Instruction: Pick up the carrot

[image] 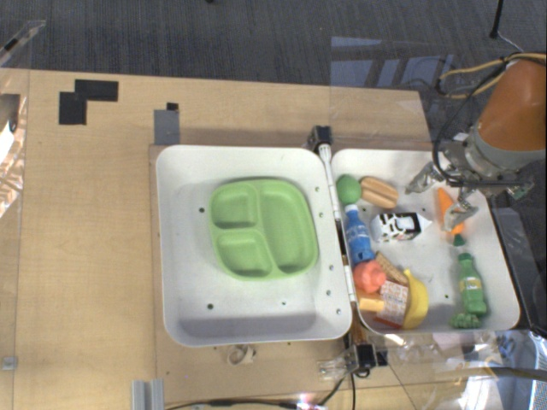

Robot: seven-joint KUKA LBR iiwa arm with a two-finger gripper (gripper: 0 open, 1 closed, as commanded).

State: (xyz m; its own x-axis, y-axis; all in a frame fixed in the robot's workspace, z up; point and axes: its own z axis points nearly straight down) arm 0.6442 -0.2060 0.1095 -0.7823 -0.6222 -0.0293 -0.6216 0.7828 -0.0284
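- Lying nearest the camera, at the front of the right bin [504, 319], a yellow banana [416, 301] curves around a small printed packet [394, 300], with a rounded pink-red toy [368, 277] just beside them.
- Near the front right corner of that bin, a green plastic bottle [469, 289] lies on its side, well apart from the banana cluster.
- Along the bin's left wall, a blue tube-shaped bottle [356, 237] lies lengthwise, and a small black-and-white object [399, 225] sits near the middle of the bin floor.
- The left bin [171, 254] is a shallow white tray of smooth plastic with rounded corners; a light green compartment plate [261, 227] with three recesses rests flat in its middle.
- The carrot [448, 211], a slim orange tapered piece, lies at the right side of the right bin, directly under the gripper [457, 202]; metal fingers stand on either side of it, but I cannot tell whether the jaws are clenched on it or merely around it.
- Farther back, a round green ball [348, 188] touches the divider between the bins, and a tan bun-like hot dog [379, 191] lies just beside it.
- Above the gripper, the arm's glossy orange band [513, 101] bulges at the right, with dark cables looping beside it.
- The bench [85, 229] is pale wood grain, with black tape marks [85, 98] at its far left.
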